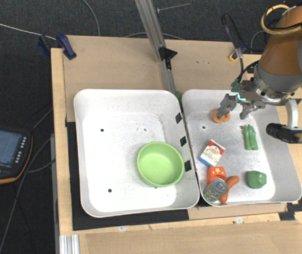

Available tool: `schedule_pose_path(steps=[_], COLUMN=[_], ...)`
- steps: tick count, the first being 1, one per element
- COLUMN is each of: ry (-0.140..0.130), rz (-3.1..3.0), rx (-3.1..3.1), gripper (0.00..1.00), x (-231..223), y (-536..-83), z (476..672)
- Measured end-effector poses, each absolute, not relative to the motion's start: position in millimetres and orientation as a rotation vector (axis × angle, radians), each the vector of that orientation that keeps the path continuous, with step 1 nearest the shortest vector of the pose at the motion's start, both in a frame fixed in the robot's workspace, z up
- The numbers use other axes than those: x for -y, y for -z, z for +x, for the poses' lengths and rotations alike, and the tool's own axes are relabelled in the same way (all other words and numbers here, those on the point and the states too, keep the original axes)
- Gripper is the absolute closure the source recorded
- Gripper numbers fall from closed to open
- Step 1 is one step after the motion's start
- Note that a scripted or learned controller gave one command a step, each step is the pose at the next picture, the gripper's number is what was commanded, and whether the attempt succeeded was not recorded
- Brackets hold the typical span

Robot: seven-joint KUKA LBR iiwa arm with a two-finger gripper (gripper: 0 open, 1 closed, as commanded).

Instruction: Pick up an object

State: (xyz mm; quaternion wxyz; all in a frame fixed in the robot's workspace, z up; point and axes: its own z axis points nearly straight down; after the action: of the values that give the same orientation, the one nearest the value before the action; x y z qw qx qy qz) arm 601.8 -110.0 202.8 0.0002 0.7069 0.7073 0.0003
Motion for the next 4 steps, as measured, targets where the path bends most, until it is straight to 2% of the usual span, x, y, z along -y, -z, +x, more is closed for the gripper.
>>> schedule_pose_path(steps=[1, 3, 4], ry=[-0.001, 0.003, 0.002], rz=[2.221, 2.223, 2.222], rx=[-2.222, -2.224, -2.223], gripper=[0.0, 0.0, 0.0], x=[110, 107, 106], y=[-203, -116, -95], z=[601.7, 608.5, 608.1])
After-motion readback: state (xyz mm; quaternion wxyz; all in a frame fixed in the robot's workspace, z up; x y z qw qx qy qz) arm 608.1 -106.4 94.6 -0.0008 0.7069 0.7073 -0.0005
